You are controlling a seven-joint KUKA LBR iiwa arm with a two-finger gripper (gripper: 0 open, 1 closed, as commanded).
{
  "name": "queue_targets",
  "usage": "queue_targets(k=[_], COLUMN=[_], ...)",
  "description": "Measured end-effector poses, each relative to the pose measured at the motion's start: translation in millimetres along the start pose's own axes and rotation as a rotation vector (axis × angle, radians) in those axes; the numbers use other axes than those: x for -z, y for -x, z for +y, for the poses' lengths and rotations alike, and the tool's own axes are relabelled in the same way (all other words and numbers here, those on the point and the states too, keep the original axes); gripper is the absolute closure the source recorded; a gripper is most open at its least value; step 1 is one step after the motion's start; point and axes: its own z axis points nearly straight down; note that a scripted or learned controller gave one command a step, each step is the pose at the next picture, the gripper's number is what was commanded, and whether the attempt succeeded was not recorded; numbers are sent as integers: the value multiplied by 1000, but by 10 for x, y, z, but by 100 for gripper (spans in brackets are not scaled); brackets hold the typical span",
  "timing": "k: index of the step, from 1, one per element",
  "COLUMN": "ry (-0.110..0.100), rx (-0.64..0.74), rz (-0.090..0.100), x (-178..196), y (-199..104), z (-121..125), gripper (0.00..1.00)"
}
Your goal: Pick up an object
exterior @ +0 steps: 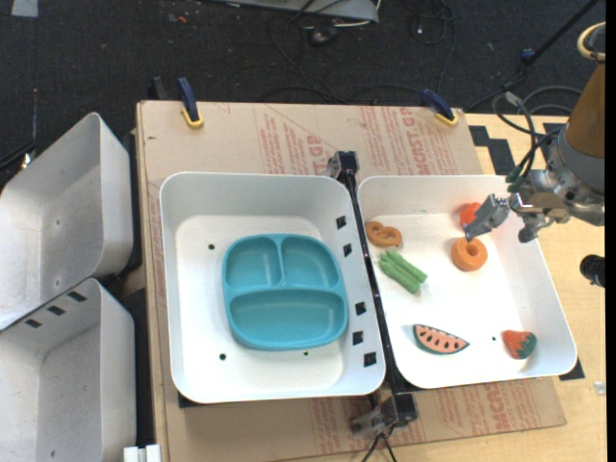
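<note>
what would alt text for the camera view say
A grey arm's gripper hangs over the right white bin, near an orange toy. That bin also holds a pretzel, green beans, a watermelon slice and a strawberry; the left bin holds a teal divided plate.

A teal divided plate (285, 292) lies in the middle of the left white bin (183, 200), which sits on a cardboard sheet (289, 133). Behind that bin, two clamps, one at the left (190, 103) and one at the right (440, 107), grip the sheet's far edge. Left of the bin stand two white tubs (67, 200). Cables (462, 27) trail over the dark floor behind it.
</note>
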Motion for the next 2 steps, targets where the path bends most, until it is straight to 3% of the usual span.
queue_targets(k=[1, 2], ry=[11, 5], rx=[3, -1], rz=[-2, -1], x=[60, -545], y=[-5, 44], z=[20, -42], gripper=[0, 0])
